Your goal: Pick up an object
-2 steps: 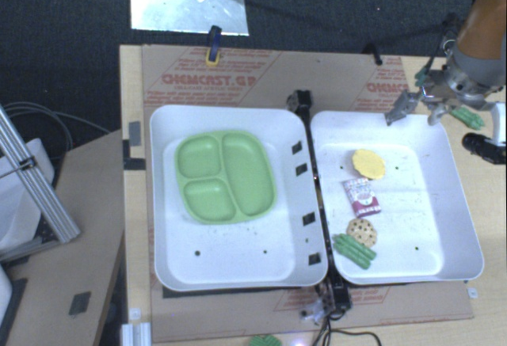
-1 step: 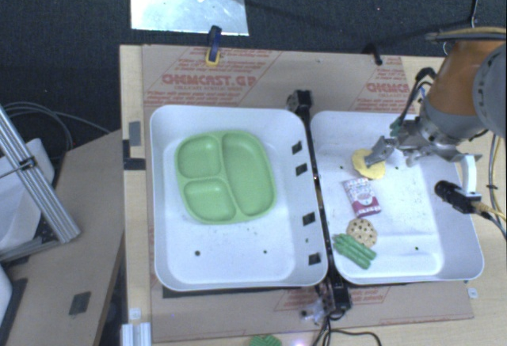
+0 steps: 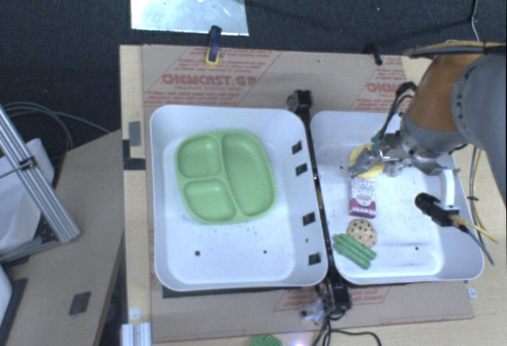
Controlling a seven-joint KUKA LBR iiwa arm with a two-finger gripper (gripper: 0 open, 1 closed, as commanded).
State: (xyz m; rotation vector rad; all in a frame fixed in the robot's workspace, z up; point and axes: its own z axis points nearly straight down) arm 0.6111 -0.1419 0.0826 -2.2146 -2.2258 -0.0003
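Note:
In the right bin (image 3: 459,261), my gripper (image 3: 374,156) hangs low over a yellow object (image 3: 366,165) near the bin's left wall, and partly covers it. I cannot tell whether the yellow object sits between the fingers or just beneath them. Just below it lies a small maroon and white packet (image 3: 362,197). A round cookie (image 3: 362,231) lies further toward the front, with a green pod-like piece (image 3: 353,250) beside it.
The left bin (image 3: 170,257) holds a green divided plate (image 3: 225,176). A black clip-studded divider (image 3: 310,178) runs between the bins. The arm (image 3: 451,99) reaches in from the right above the right bin's back corner.

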